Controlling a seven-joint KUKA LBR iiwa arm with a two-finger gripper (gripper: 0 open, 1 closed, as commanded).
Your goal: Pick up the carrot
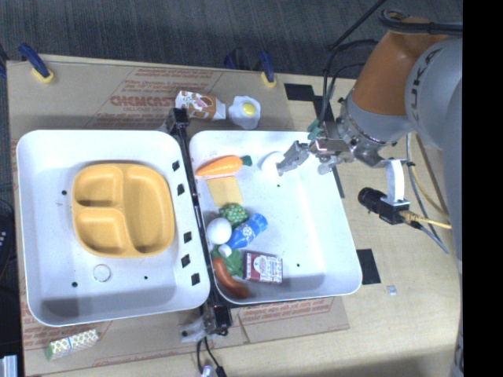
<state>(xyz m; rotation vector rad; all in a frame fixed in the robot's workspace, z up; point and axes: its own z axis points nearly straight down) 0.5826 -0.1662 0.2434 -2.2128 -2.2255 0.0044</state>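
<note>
Carrot (pixel 219 165) at right bin's (pixel 330 234) far-left corner; tool (pixel 289 160) nearby, grip state unclear; brown cardboard-covered desk (pixel 118 93).

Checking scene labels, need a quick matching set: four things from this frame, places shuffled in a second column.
Things:
1. carrot
2. yellow tray
3. fried egg
4. red carton

Places:
A. left bin
B. on the bench beyond the bins
C. right bin, far end by the divider
D. right bin, near end

Pairs: 1-C, 2-A, 3-B, 4-D

The tool hangs over the right bin's far end, to the right of the carrot.
</note>
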